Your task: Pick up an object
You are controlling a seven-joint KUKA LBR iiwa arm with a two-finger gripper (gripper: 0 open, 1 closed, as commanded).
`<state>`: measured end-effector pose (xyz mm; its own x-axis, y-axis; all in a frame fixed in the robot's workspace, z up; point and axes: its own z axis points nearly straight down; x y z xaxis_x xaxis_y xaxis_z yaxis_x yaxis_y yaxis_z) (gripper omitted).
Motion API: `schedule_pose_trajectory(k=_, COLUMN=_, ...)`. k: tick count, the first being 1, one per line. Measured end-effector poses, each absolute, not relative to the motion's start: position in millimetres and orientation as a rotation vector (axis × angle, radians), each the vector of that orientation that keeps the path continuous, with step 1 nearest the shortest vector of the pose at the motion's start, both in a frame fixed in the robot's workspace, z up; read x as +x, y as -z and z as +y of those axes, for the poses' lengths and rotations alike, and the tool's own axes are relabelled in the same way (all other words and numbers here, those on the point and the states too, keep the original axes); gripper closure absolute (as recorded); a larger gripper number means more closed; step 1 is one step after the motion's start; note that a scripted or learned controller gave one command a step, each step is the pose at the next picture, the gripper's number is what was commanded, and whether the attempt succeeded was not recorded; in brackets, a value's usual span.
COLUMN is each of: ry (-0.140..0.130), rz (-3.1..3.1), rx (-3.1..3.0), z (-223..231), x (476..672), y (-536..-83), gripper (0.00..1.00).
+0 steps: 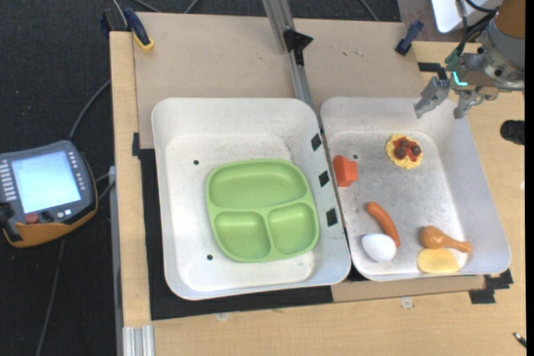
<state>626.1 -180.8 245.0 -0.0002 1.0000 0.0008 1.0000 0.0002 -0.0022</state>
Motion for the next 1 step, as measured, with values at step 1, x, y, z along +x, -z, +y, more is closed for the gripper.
schedule_pose_trajectory(k=1, ry=0.000, rz=-2.222, rx=-2.221, z=-180.8, x=626.7, y=-246.2, gripper=0.00)
